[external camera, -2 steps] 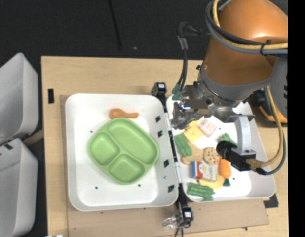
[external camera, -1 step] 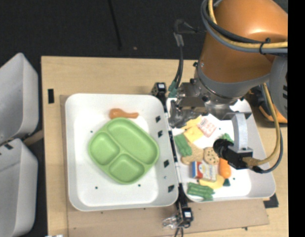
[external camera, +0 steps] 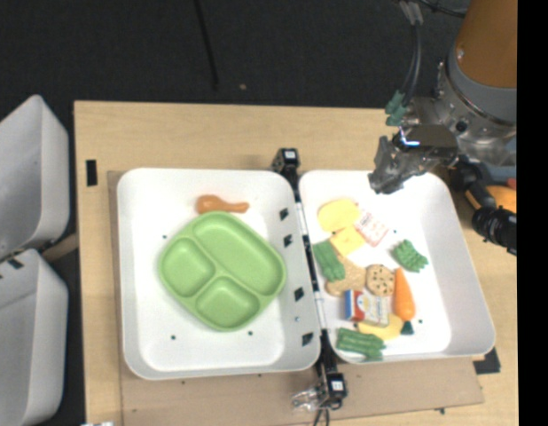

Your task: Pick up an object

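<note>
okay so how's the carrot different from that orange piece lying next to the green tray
The carrot lies in the right bin, crowded among other toy foods; the orange piece lies alone in the left bin, just beyond the green tray. The carrot looks thicker and runs toward the camera; the orange piece is slimmer and lies crosswise. The carrot is a brighter orange. Both lie flat.

You're looking at an arm [external camera: 487,34] with a broad orange band above a grey metal wrist, black cables looping beside it, small green fittings at the side, and a dark, blocky gripper [external camera: 389,177] below.
</note>
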Robot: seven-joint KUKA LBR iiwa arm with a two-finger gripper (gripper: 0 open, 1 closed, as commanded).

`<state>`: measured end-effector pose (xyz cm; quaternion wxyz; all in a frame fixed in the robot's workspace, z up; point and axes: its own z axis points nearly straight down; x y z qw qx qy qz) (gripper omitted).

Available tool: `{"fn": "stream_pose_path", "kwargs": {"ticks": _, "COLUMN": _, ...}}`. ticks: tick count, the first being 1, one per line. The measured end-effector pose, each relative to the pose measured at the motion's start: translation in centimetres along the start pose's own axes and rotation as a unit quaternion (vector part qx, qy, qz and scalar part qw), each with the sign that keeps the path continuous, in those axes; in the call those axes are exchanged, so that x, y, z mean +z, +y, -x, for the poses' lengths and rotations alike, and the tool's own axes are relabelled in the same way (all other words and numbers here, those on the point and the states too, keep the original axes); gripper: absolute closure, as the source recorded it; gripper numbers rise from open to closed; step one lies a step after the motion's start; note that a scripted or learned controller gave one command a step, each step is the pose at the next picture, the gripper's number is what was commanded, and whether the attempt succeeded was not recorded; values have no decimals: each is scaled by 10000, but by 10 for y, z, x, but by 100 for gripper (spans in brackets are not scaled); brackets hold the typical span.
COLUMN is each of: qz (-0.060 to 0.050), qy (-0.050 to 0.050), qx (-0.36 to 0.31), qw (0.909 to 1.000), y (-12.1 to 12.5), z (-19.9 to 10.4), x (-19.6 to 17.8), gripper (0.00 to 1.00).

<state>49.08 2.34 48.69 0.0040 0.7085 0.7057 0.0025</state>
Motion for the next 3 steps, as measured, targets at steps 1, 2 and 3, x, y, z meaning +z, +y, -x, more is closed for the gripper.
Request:
{"fn": "stream_pose_path", "kwargs": {"ticks": 1, "qz": -44, "qy": 5, "qx": -42, "qw": 10000, "y": 0, "z": -32, "x": -15, "gripper": 100}}
{"fn": "stream_pose_path", "kwargs": {"ticks": 2, "qz": -77, "qy": -5, "qx": -2, "qw": 10000, "y": -1, "z": 21, "x": 38, "gripper": 100}}
{"fn": "stream_pose_path", "kwargs": {"ticks": 3, "qz": -53, "qy": 9, "qx": -52, "qw": 10000, "y": -1, "z": -43, "x": 21, "gripper": 100}}
